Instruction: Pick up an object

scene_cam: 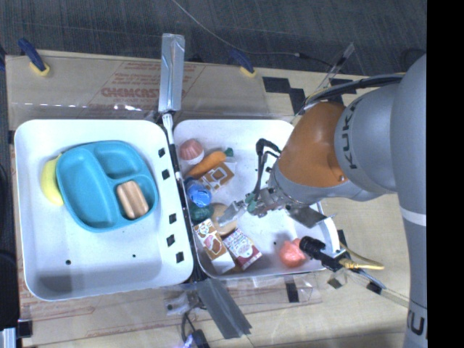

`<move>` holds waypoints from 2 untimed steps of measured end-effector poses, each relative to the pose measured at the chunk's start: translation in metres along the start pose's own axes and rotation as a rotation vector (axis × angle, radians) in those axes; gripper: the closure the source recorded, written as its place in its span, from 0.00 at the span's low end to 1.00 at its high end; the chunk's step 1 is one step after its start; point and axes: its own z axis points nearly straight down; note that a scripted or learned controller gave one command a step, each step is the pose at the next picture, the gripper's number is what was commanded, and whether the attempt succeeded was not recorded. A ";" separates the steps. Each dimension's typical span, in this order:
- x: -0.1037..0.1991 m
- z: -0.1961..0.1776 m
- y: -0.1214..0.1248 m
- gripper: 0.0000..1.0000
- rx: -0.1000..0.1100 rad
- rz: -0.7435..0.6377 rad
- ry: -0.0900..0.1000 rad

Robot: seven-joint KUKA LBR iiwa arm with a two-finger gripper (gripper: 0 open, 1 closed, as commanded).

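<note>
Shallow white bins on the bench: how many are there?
2. One shallow white bin sits on the left, holding a blue divided plate; the other white bin is on the right, under the arm.

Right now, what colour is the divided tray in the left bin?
Light blue; the divided tray shows best in the camera view.

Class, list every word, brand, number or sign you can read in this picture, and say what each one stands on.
"KUK", the visible start of a brand name: on the grey arm above its orange band.
"CHEMCAS", partly cut off, in red: on the cardboard sheet behind the bins.
Print on the small cartons in the right bin: too small and blurred to read.
</note>
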 end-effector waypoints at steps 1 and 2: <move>0.000 0.029 0.063 0.00 -0.007 -0.061 -0.008; -0.017 0.030 0.100 0.00 0.002 0.060 -0.001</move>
